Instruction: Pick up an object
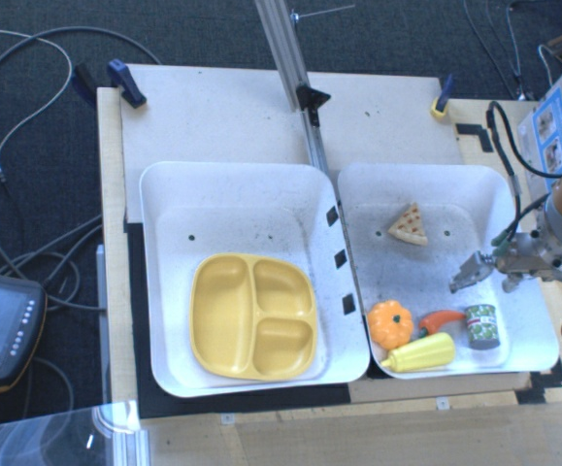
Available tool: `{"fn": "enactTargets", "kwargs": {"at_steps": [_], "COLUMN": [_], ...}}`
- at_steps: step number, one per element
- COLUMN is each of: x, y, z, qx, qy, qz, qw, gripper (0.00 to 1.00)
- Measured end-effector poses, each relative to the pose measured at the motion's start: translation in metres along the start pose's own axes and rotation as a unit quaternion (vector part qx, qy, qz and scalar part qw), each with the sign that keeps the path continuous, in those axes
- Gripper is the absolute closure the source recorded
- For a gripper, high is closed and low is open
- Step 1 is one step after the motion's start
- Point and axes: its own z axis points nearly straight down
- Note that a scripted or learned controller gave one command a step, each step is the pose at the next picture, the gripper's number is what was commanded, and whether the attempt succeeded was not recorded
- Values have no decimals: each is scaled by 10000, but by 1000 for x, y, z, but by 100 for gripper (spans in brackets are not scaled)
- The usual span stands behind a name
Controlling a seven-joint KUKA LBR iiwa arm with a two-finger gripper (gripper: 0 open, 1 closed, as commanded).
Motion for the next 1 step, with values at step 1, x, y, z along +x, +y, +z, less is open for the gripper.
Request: {"fn": "enactTargets", "kwargs": {"at_steps": [1], "x": [0], "y": [0], "z": [0], "qx": [-3], "qy": [-1], "qz": [-1], "qw": [10000], "gripper": [0]}}
